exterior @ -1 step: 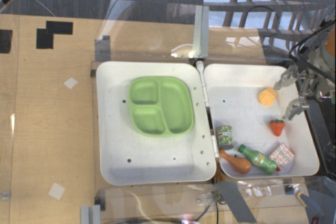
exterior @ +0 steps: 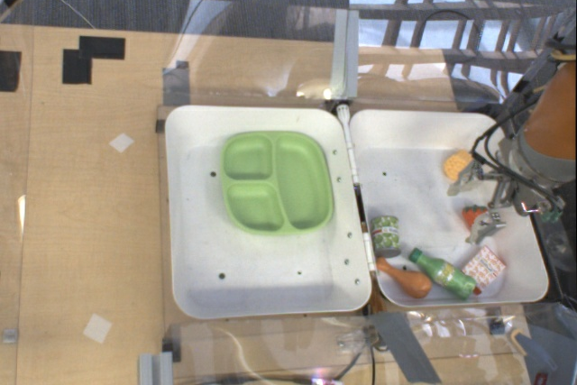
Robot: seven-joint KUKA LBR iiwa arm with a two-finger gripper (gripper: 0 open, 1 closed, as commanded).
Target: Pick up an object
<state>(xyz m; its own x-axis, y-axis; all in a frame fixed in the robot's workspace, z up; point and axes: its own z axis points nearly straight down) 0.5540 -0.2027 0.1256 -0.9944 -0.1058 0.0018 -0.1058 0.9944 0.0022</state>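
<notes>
My gripper (exterior: pixel 480 205) hangs over the right side of the right bin (exterior: pixel 406 140), its two fingers spread open. A small red-orange object (exterior: pixel 474 215) lies between and just under the fingertips. A yellow-orange piece (exterior: pixel 457 164) sits a little behind them. Toward the bin's front lie a green can (exterior: pixel 386 233), a brown drumstick-shaped toy (exterior: pixel 405 278), a green bottle (exterior: pixel 443 273) and a red-and-white packet (exterior: pixel 485 269). Nothing is held between the fingers.
The left bin (exterior: pixel 194 284) holds a green divided plate (exterior: pixel 275 182). A raised divider (exterior: pixel 353 194) separates the two bins. Metal framing and cables stand behind the right bin, near the arm.
</notes>
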